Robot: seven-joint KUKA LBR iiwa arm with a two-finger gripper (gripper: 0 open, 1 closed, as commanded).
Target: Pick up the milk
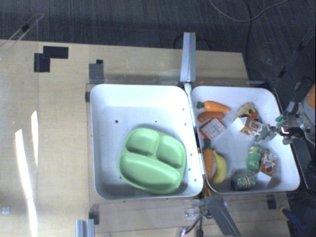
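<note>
Near edge of right bin [289,184]: 1 green can [243,180] lying on its side, 1 banana [220,168] just left of it touching 1 carrot [209,162] by the divider. 1 small orange-and-white carton [268,163] near the right wall, 1 green bottle [253,157] just beside it on the left. Mid bin: 1 milk carton [251,127], white and orange, lying tilted, right of centre; the hand [270,132] sits at its right edge, touching or just off it, can't tell which. Hand's state: cannot tell at this resolution, and nothing reads as gripped. 1 red checkered box [213,129] left of the milk, apart from it. Far end: 2 more orange veg, 1 carrot-like piece [210,116] and 1 longer carrot [216,106] behind it. Top of 1 more carton [246,109] behind the milk. Left bin [106,132]: 1 green 3-compartment plate [154,160], near half. Both bins on a wood tabletop [54,147].
</note>
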